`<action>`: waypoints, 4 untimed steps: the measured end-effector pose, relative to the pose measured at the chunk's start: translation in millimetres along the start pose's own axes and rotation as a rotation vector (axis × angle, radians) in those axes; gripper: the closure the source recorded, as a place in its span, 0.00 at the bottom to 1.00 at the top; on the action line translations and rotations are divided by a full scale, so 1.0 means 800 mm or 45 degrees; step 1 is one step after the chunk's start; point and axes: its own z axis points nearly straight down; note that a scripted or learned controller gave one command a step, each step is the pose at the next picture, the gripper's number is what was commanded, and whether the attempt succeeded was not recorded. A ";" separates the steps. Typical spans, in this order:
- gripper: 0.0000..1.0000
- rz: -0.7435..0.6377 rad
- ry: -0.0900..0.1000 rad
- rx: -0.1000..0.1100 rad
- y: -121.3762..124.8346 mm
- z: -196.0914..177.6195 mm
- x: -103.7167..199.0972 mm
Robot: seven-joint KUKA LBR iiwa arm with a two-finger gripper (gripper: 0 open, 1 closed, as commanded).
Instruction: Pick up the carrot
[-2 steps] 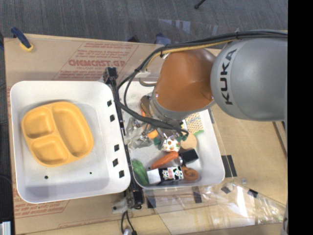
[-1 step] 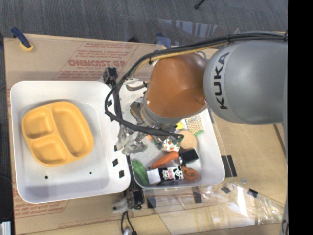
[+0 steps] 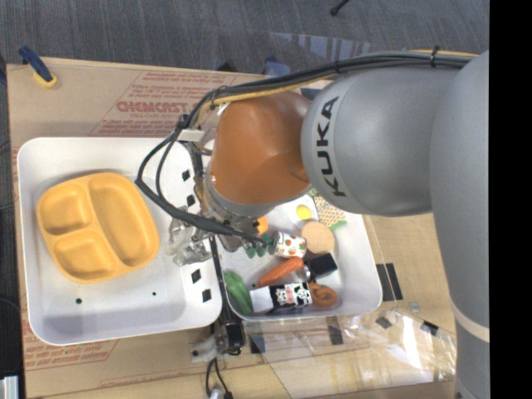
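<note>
Lying slantwise, carrot (image 3: 280, 269) tapers lower-left.

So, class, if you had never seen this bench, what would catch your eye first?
The big grey and orange arm reaching in from the right, covering much of the right bin. Next, the yellow divided tray in the left bin. Then the carrot among small toys near the right bin's front.

Toys crowd the carrot (image 3: 285, 268); left bin (image 3: 108, 318) floor lies open.
</note>
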 end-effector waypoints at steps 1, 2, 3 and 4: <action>1.00 -0.083 -0.009 0.008 -0.091 -0.065 0.039; 1.00 -0.456 0.000 0.001 -0.128 0.001 0.029; 1.00 -1.109 -0.006 0.003 -0.146 -0.001 0.006; 1.00 -1.130 -0.003 -0.002 -0.090 0.000 0.039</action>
